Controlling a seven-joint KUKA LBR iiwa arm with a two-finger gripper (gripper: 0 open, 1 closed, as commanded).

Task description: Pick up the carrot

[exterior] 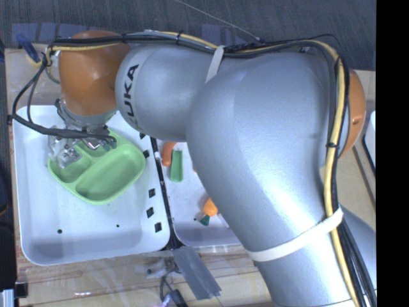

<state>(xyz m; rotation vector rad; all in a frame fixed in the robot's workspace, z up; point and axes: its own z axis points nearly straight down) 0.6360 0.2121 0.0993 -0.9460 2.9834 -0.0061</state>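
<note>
Camera view: the KUKA iiwa arm (pixel 255 158) enters from 3 o'clock and covers most of the bench, its grey casing lying across the right bin (pixel 192 232) and its orange band (pixel 89 69) sitting toward 10 o'clock. Below that band the gripper (pixel 71 147) hangs over the left bin (pixel 83 238), at the 9 o'clock end of a green divided tray (pixel 105 171) that rests in the upper half of that bin; whether the gripper is apart or together cannot be told, since its metal parts blur into one another. The carrot (pixel 208 208), orange with a green tip, lies in the right bin just beside the arm's edge, toward 6 o'clock from centre. A second orange piece (pixel 167 152) and a green piece (pixel 176 165) lie touching near the divide between the bins, at about 12 o'clock from the carrot. Black cables (pixel 25 101) loop at 9 o'clock.
</note>
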